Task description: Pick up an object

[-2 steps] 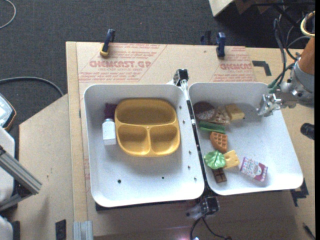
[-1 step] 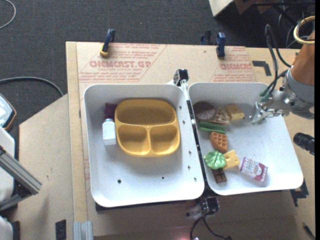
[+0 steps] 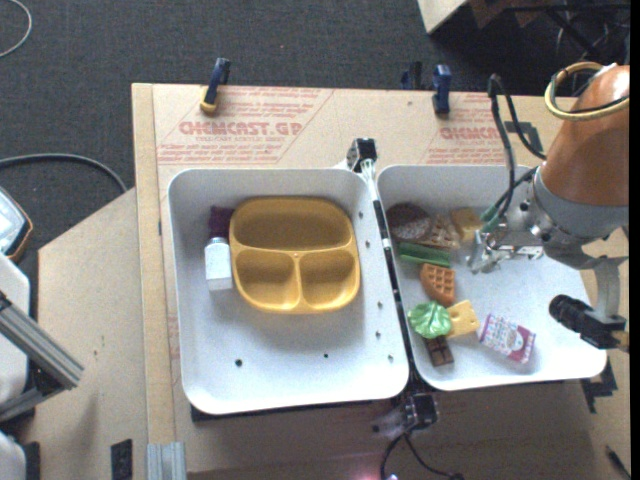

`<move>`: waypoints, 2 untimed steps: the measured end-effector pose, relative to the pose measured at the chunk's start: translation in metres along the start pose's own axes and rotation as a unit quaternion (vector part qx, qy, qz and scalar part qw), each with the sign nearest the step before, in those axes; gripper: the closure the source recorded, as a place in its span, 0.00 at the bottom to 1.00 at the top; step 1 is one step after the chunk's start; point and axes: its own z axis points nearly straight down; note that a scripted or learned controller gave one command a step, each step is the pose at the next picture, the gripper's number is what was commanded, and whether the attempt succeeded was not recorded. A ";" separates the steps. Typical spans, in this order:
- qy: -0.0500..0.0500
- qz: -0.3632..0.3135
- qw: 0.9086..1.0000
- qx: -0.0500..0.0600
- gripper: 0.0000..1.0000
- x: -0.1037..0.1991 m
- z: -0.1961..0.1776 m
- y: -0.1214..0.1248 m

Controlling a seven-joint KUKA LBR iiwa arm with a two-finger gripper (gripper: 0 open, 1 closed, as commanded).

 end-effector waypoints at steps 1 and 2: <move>-0.002 0.002 1.000 -0.004 1.00 0.006 -0.008 0.007; -0.002 0.003 1.000 -0.002 1.00 0.000 0.000 0.006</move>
